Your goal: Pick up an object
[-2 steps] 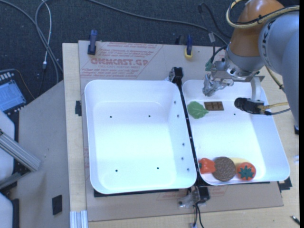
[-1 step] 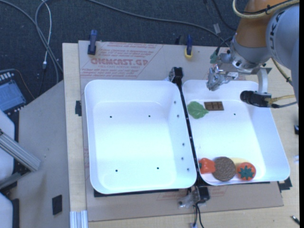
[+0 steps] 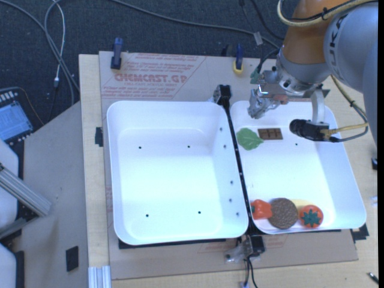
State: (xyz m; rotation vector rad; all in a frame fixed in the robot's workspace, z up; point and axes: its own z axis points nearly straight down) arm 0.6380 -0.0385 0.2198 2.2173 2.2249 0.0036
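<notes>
bench [image 3: 96,179]: pale wooden top, printed board at its far end | left bin [image 3: 174,170]: shallow, white, lies on bench | right bin [image 3: 312,173]: white, just beside left bin, rims touching along the middle | blue clamps [image 3: 117,45]: two, on bench's far edge

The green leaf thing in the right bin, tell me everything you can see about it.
The green leaf is a small, flat, toy-like piece, bright green and roughly oval with a pointed end. It lies flat on the floor of the right bin, near the far left corner, close to the wall by the left bin. A brown chocolate bar lies just right of it, seemingly touching or nearly so. The gripper is above, not touching it.
</notes>
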